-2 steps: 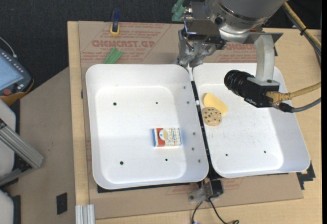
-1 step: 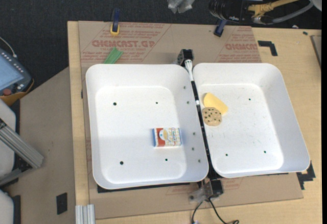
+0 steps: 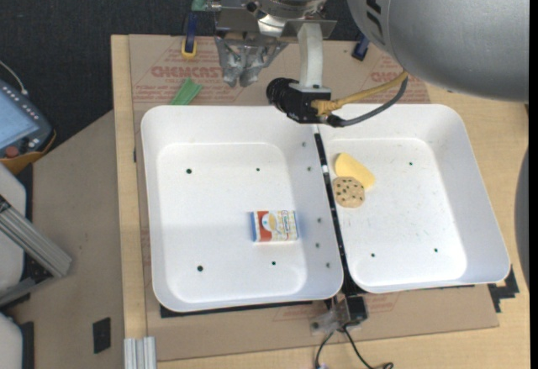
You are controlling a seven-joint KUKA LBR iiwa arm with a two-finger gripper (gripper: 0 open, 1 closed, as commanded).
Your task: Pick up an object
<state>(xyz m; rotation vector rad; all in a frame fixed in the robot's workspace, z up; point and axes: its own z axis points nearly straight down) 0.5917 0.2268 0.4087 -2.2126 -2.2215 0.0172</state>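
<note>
Beyond bins, raised end effector

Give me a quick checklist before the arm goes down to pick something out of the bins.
1. Targets in view: small box in the left bin; yellow piece and cookie in the right bin. Ok.
2. Gripper carrying nothing: ok.
3. Gripper over a target: not ok, it hangs beyond the bins' far edge.
4. Box free of neighbours: ok.
5. Yellow piece and cookie apart: not ok, touching.
6. Finger opening: cannot tell.
</note>
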